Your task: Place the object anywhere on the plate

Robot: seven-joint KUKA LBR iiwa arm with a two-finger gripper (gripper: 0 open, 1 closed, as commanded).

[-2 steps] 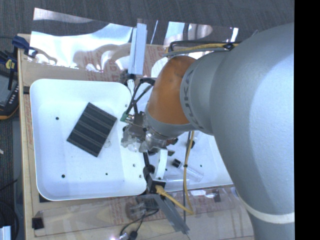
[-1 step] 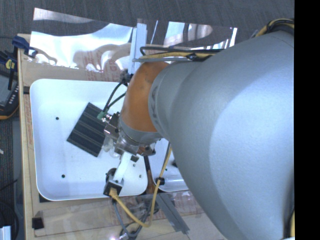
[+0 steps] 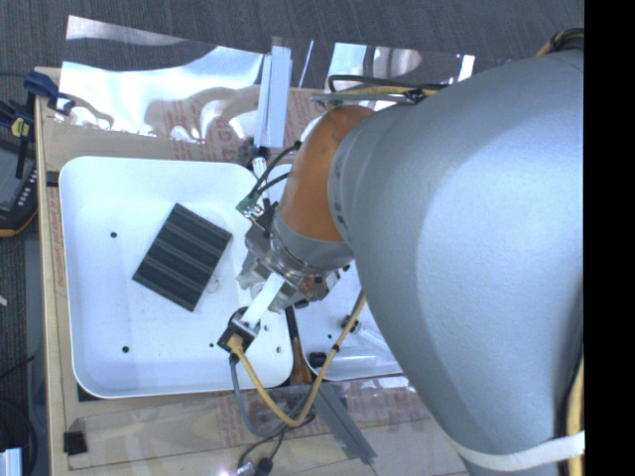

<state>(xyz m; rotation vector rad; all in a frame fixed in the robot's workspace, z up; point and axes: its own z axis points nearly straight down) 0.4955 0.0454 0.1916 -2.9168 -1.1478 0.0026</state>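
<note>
A dark grey ribbed rectangular plate [image 3: 184, 257] lies tilted in the middle of the left white bin [image 3: 99, 355]. The gripper [image 3: 301, 292] hangs over the wall between the two bins, just right of the plate, mostly covered by the orange wrist band and the grey arm. A small reddish-brown bit shows at the gripper's underside; I cannot tell what it is. The arm hides most of the right bin [image 3: 372, 360].
The big grey arm fills the right half of the view. Crinkled foil and a pale upright bar [image 3: 275, 97] stand behind the bins. A yellow cable [image 3: 263, 390] loops over the front bench edge. Bare bin floor surrounds the plate.
</note>
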